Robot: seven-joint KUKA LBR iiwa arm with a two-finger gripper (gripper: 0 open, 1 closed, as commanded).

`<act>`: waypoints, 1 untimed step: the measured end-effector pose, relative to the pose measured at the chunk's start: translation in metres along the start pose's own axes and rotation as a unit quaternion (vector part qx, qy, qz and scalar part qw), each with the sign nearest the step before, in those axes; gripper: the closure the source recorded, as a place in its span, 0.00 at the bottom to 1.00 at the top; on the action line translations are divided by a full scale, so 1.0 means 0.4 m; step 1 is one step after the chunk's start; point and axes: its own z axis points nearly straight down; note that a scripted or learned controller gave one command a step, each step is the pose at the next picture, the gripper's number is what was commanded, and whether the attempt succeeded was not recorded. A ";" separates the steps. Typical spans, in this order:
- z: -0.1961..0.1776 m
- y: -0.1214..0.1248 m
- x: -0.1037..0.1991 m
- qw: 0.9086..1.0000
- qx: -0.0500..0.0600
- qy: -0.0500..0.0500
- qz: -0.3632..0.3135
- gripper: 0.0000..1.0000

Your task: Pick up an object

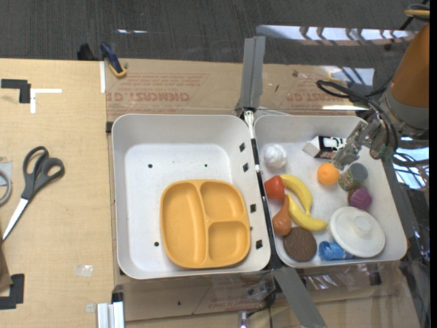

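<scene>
The robot's claw (347, 157) hung low over the right bin (390, 176), just above and to the right of a small orange ball (328, 174), with nothing visibly caught in it; whether it was released or clenched could not be told from the blurred metal at the arm's tip. The ball, round, smooth and bright orange, appeared the likeliest target, though the task named no particular object. It lay apart from the claw, not grasped.

Close to the ball on its right sat a greenish can (354, 175), with a purple fruit (360, 198) just below that. A black-and-white carton (326, 145) lay above the ball, a white ball (275, 156) to its left, and two bananas (301, 200) below and to its left. Farther from the ball were a red pepper (274, 187), a brown pear (280, 222), a brown cookie (300, 244), a white lidded bowl (358, 231) and a blue toy (332, 251).

The crowding looked the main hazard: a descent slightly off could strike the can instead, and a smooth ball might roll from closing tips.

Left of the ball, the left bin (136, 149) held a yellow divided plate (205, 223). Scissors (33, 180) rested far left on the tabletop (54, 251).
</scene>
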 end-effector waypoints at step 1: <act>0.253 0.038 0.095 0.998 0.000 0.002 0.061 1.00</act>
